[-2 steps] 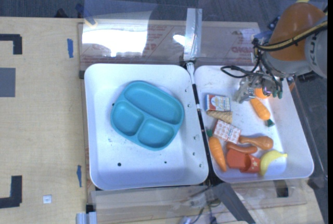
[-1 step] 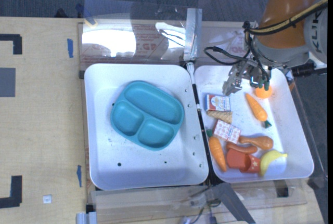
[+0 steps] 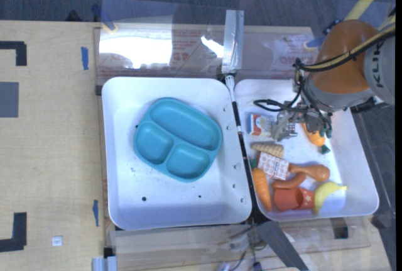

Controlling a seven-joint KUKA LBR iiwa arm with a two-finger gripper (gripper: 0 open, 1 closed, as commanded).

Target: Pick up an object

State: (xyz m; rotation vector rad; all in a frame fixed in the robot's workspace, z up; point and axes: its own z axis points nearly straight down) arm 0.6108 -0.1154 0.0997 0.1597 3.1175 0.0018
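toys (image 3: 286,178) crowd the right bin (image 3: 361,156); arm reaches down, fingers (image 3: 284,127) perhaps narrow, can't tell.

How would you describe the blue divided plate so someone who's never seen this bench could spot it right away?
Start at the two white bins side by side on the bench and take the left bin, the one away from the arm. The blue divided plate lies flat in its middle. It is turquoise with three compartments, and it sits alone there, while the small toy foods are all crowded in the right bin.
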